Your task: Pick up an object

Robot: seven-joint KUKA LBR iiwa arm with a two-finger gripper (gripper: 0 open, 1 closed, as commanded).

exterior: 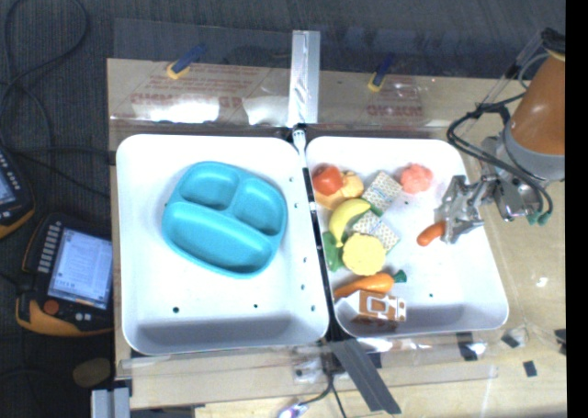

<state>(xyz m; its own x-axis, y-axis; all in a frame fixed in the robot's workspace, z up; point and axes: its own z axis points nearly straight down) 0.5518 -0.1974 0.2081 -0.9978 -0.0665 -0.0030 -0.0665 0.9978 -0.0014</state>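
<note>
A wooden bench stands on dark carpet and bears two shallow white bins side by side. The left bin holds a blue divided plate. The right bin holds a clutter of toy food along its left side: a tomato, a banana, a yellow round piece, a carrot, a small box and a pink ball toward the far side.

Apart from that heap, right of the bin's middle, lies a small orange piece, and it sits at the tips of the gripper. It looks like light, hard plastic, smooth and likely to squirt out of a loose pinch; the best hold is across its narrow middle, with the fingers square to its long axis.

The arm reaches in from the right, its wrist tilted down and leftward into the bin. The metal fingers hang just beside the orange piece, seemingly touching it, but whether they are spread or pinching it I cannot tell at this size.
</note>
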